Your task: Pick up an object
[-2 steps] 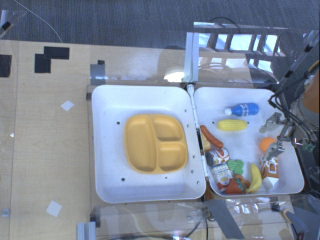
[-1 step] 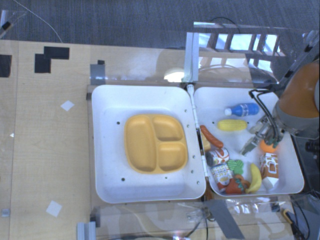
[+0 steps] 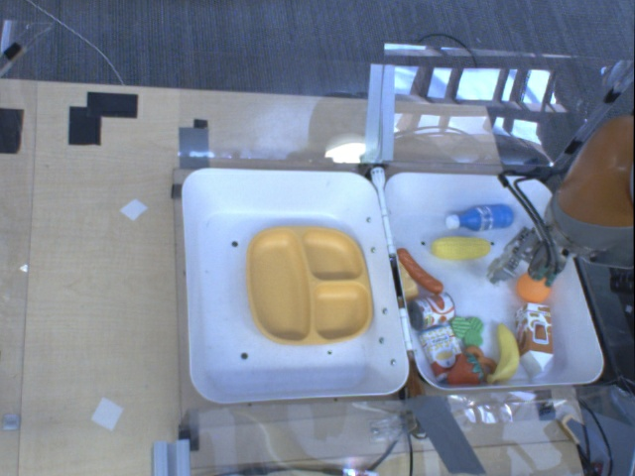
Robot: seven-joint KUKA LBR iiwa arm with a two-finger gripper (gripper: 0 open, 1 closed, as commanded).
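Two white bins [image 3: 198,296]; jaws [image 3: 523,258] low over right bin, grip unclear.

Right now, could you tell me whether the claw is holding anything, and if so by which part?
It cannot be told. The claw sits low in the right bin, just above an orange fruit, but no object shows between its tips.

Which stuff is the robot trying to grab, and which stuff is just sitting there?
For the job:
tool
orange toy, right beside the tool
blue bottle
yellow corn
hot dog
banana
juice carton

Just lying about:
yellow divided plate in the left bin
black squares on the bench
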